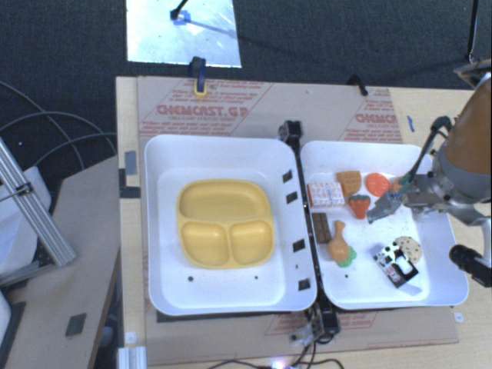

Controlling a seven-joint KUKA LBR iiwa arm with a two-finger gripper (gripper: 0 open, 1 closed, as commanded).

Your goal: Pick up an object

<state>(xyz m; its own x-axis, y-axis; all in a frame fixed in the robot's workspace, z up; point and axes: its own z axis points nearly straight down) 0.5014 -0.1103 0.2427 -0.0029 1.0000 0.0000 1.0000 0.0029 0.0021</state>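
Grey arm w/ orange band [470,141] comes in from the right, over the right shallow white plastic bin [438,287]. Its hand [383,208] hangs above the bin's middle, tip pointing left-down, just right of the small red strawberry toy [359,204]. Nothing seen between the fingers; whether they're wide or narrow can't be told at this res.

Right bin contents, all in its left and centre parts:
- white box w/ red-dotted pattern [326,194], upper left, near the divider
- tan-orange block, bread-like [349,182], just right of the box, touching or nearly
- flat orange-red round piece [377,184], right of the block, close to the hand
- dark brown bar [320,227] below the box
- tan drumstick-shaped toy [338,244] w/ a green bit [347,257] at its lower end, beside the bar
- round chocolate-chip cookie toy [407,247] and black-and-white packet [395,266], touching, lower right of the hand

Left shallow white plastic bin [165,206] holds a yellow three-compartment plate [226,223], roughly centred.

Both bins sit side by side on a brown cardboard sheet w/ red print [201,111] on the desk [125,114]. A blue-yellow clamp [199,78] grips the sheet's far edge.
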